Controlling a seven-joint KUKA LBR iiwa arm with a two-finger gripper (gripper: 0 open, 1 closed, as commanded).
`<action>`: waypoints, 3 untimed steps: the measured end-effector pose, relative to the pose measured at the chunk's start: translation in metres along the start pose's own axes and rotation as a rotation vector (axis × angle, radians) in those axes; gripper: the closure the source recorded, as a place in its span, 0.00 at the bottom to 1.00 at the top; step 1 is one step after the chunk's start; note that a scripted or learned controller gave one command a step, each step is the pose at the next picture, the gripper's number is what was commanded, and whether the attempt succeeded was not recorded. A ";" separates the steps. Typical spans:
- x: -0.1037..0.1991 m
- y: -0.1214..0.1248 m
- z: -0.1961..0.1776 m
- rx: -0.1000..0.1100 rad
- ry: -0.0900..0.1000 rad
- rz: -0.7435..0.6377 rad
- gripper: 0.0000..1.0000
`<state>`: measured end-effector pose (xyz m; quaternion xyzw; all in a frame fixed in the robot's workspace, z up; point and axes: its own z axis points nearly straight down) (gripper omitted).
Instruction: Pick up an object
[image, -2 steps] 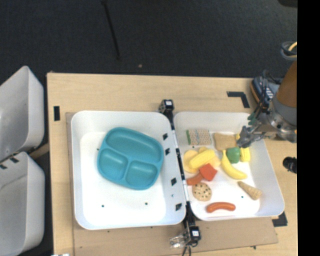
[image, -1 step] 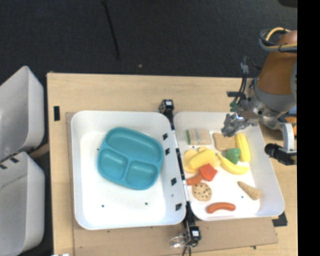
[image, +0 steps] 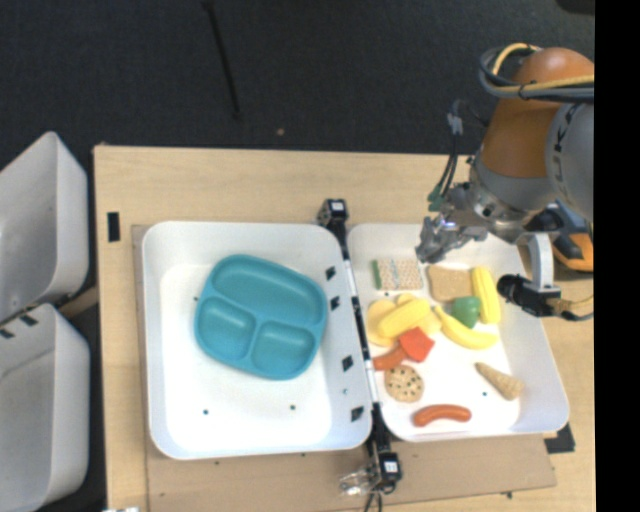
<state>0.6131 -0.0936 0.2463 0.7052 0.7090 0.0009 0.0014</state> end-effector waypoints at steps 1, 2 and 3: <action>0.050 0.016 0.007 0.000 0.000 -0.001 1.00; 0.092 0.035 0.008 0.000 0.001 0.000 1.00; 0.127 0.071 0.011 -0.001 0.000 0.001 1.00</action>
